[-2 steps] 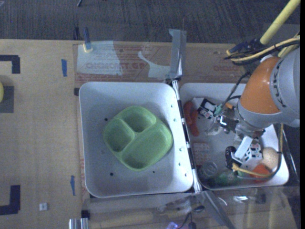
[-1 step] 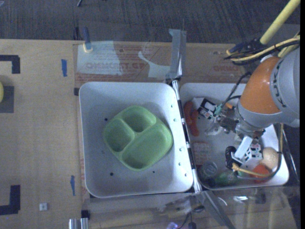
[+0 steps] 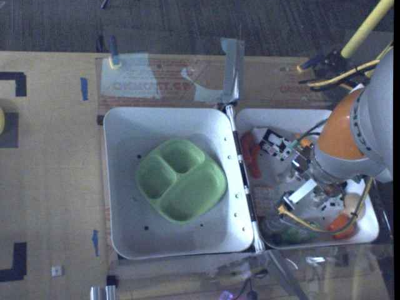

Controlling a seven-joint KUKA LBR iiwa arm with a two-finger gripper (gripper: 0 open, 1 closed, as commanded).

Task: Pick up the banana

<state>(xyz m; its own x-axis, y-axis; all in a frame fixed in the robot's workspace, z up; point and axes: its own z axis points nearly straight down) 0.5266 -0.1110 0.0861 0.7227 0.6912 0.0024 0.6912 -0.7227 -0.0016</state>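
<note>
Right of the plate, in the neighbouring white bin, a rounded orange-red piece and a dull green one are seen nearest the camera. Over the clutter beyond them the gripper is hung; whether it is open or closed cannot be told. The banana cannot be made out for certain in that clutter, nor can its long axis. Farther back, smooth red oblong pieces lie just right of the plate. The plate is smooth green plastic, rounded, with three compartments.

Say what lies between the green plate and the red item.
In the camera view: bare floor of the left bin, then the two bins' adjoining rims.
</note>
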